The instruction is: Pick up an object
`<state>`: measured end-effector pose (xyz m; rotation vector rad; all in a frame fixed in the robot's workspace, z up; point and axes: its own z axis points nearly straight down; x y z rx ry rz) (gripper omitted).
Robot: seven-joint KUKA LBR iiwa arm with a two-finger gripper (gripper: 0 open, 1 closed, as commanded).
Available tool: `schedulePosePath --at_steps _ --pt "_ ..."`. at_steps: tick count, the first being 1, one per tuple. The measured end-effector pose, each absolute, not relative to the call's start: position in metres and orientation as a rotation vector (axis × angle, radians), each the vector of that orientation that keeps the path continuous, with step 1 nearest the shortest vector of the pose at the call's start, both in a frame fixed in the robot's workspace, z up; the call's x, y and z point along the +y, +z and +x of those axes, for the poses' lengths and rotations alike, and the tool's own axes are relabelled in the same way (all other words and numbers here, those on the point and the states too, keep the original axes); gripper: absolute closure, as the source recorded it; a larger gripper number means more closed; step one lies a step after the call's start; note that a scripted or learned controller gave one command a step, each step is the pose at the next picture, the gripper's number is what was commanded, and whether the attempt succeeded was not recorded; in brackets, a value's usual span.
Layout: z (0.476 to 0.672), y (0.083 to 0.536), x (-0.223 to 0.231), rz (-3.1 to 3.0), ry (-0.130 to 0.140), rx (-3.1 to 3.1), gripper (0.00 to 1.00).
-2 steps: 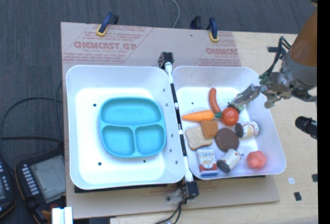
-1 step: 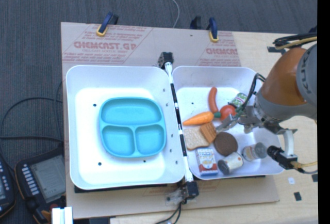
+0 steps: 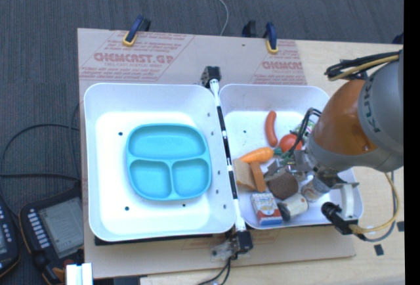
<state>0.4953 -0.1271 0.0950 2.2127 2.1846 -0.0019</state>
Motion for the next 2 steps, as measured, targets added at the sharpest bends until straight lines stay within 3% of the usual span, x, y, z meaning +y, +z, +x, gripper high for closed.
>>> schedulePosePath --at_steps 1,2 --pt "0.495 0.104 -0.126 2.213 -0.002 2.188 1.00" --pt "0.559 0.185 -0.072 2.218 0.002 2.222 1.00"
